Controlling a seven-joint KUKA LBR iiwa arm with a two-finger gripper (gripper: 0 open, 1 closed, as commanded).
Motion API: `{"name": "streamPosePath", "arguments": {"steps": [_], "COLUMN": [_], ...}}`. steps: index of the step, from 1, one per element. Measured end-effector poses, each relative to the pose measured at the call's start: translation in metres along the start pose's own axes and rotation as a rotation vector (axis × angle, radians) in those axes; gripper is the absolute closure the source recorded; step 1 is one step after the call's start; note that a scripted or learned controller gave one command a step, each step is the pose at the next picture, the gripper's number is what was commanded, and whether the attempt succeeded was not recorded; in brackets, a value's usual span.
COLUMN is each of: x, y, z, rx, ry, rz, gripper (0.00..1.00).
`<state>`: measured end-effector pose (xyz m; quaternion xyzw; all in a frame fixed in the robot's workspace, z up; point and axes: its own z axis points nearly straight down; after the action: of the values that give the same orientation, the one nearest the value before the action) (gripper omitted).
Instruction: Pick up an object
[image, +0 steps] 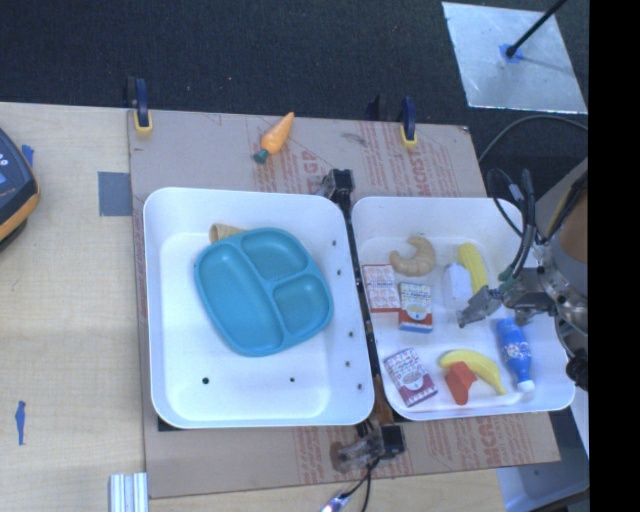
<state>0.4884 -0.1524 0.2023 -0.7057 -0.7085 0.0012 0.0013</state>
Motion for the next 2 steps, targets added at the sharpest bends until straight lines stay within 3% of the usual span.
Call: {"name": "streamPosePath", "arguments": {"steps": [1, 2], "x": [0.028, 0.013], "y": [-0.006, 0.056], "z": [0.101, 0.097], "rx": [-0.003, -0.002], "ry": [-0.001, 0.0], "rz": [-0.001, 0.001], "gripper": [0.0, 0.0]}}
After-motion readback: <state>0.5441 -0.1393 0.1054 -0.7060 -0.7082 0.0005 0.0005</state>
